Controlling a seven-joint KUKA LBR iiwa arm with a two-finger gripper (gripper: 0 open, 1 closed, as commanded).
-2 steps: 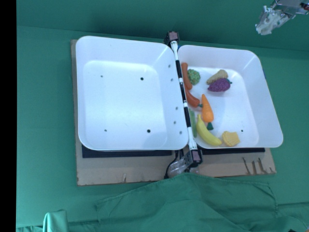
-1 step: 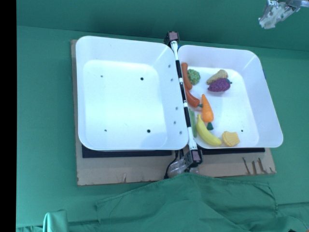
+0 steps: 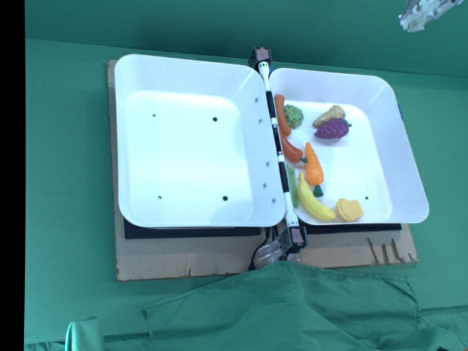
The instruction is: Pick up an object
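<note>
We see the hand (image 3: 424, 7) at the top right corner of the camera view, high above the green bench (image 3: 66, 159) and well apart from both bins; it is pale and blurred, and we cannot tell whether it is open or closed. We see nothing in it.

Below and to its left we count two shallow white bins side by side on a sheet of brown cardboard (image 3: 183, 265), with a black-and-white rod (image 3: 276, 141) running along the seam between them.

The right bin (image 3: 395, 145) holds all the toy foods, and we count eight pieces. Along its left wall, from far to near, lie one long orange piece (image 3: 281, 115), one red-orange piece (image 3: 291, 151), and one thin green piece (image 3: 292, 180). Just beside the orange piece sits one green broccoli-like lump (image 3: 293, 115). Toward the middle we see one tan piece (image 3: 330, 114) touching one purple bunch of grapes (image 3: 332, 129). Nearer us there is one orange carrot (image 3: 314, 167), its green end pointing to one yellow banana (image 3: 314, 205), and just beside the banana's tip one small yellow-orange ridged piece (image 3: 349, 210).

The left bin (image 3: 124, 152) shows four small dark dots on its floor.

A fold of green cloth (image 3: 292, 306) covers the near edge of the bench.
</note>
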